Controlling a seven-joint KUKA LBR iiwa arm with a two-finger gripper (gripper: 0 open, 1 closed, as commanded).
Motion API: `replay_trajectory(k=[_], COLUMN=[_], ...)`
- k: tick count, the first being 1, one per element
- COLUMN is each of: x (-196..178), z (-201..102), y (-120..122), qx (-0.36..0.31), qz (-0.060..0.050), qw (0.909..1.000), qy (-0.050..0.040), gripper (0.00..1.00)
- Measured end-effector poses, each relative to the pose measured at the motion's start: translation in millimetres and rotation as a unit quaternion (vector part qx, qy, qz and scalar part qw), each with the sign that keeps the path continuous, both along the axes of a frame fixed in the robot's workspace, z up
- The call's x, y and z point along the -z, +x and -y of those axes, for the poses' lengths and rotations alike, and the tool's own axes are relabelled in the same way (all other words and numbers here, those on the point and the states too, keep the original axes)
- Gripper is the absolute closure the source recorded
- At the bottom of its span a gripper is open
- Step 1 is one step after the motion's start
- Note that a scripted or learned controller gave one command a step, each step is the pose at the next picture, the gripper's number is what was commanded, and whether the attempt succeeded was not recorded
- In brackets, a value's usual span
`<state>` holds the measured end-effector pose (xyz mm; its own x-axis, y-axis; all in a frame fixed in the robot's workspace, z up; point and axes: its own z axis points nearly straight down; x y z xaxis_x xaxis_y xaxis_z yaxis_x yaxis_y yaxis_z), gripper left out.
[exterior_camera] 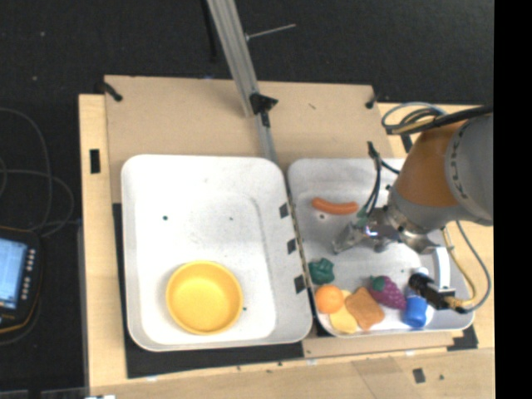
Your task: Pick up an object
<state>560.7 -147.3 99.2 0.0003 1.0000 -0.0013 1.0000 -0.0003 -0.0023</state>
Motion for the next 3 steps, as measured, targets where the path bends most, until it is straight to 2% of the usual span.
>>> replay_trajectory(k=[1, 3], x=[-13, -108], z=[1, 10], y=[1, 7], qx=[0.002, -0.001], qz=[0.003, 0.005], qw=[1.0000, 1.0000], qy=[0.0000, -0.0006], gripper=[1.00, 1.00])
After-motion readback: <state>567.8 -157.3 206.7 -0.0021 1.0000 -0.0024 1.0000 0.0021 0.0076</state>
